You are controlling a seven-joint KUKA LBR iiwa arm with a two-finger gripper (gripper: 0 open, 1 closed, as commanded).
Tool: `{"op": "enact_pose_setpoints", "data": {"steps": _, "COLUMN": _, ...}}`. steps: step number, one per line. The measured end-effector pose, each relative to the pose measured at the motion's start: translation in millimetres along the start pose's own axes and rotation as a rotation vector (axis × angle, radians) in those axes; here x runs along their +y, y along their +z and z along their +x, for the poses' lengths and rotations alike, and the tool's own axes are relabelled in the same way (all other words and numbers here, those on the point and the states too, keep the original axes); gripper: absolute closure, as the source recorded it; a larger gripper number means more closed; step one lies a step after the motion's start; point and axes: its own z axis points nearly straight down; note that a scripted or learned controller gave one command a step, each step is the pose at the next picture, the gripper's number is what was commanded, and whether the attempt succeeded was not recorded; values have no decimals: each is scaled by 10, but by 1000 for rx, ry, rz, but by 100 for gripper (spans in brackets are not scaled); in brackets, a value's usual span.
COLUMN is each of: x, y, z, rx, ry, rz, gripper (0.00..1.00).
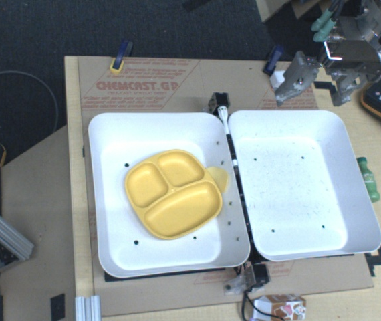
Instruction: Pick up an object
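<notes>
Yellow divided plate (pixel 173 194) lies in the left bin (pixel 103 179), near its right wall, while the gripper (pixel 315 85) hangs with fingers spread, holding nothing, beyond the right bin (pixel 351 179) far edge

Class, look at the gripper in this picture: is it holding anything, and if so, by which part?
Nothing is held. The gripper hangs open above the bench, beyond the right bin, with nothing between its fingers. The yellow plate lies untouched in the left bin.
</notes>
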Motion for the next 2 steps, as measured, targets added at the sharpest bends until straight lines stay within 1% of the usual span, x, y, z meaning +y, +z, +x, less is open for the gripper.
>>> {"op": "enact_pose_setpoints", "data": {"steps": 1, "x": 6, "y": -49, "z": -44, "rx": -4, "ry": 9, "rz": 9, "gripper": 100}}
{"op": "enact_pose_setpoints", "data": {"steps": 2, "x": -28, "y": 1181, "z": -11, "rx": -6, "ry": 12, "rz": 28, "gripper": 100}}
